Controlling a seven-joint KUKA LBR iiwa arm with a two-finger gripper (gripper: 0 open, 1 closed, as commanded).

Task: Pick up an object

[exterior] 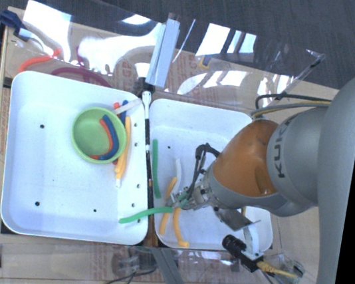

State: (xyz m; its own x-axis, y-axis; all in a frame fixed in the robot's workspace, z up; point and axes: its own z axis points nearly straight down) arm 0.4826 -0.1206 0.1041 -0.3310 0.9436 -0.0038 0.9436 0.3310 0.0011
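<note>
End effector (185, 198) low in right bin (234, 124), orange stick (169, 200) just beside it, grip state unclear

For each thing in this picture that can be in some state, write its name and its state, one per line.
green bowl: upright in the left bin, coloured pieces inside.
green stick: lying across the divide between both bins.
orange stick: flat in the right bin.
gripper: low over the sticks.
</note>
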